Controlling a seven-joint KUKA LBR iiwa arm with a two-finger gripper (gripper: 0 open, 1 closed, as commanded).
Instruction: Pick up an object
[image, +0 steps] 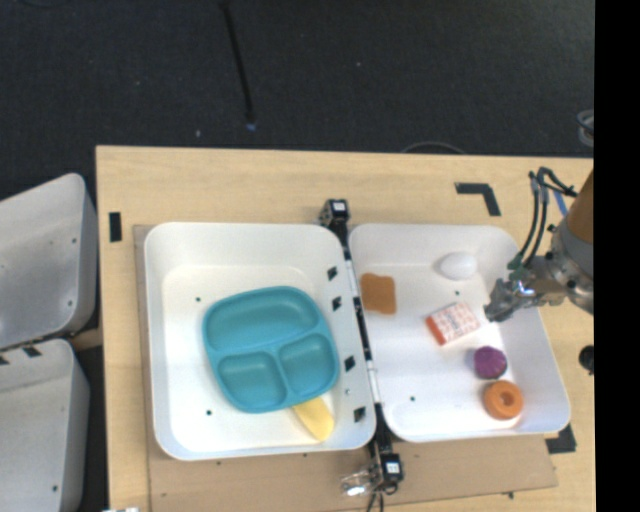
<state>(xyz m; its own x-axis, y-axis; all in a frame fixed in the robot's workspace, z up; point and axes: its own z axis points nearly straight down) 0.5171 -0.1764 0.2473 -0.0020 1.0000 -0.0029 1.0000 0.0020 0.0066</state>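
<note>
The right bin (420, 415) holds several small objects: a brown square piece (378, 293), a white egg-shaped object (458, 265), a red-and-white box (453, 323), a purple round object (489, 362) and an orange ring-shaped object (503, 399). My gripper (503, 300) hangs over the right side of this bin, just right of the red-and-white box and above the purple object. Nothing shows between its fingers.
The left bin (180, 250) holds a teal sectioned plate (268, 347) with a yellow object (315, 417) poking out under its lower edge. A divider with black clips (352, 310) separates the bins. The arm's body (575, 250) stands at the right edge.
</note>
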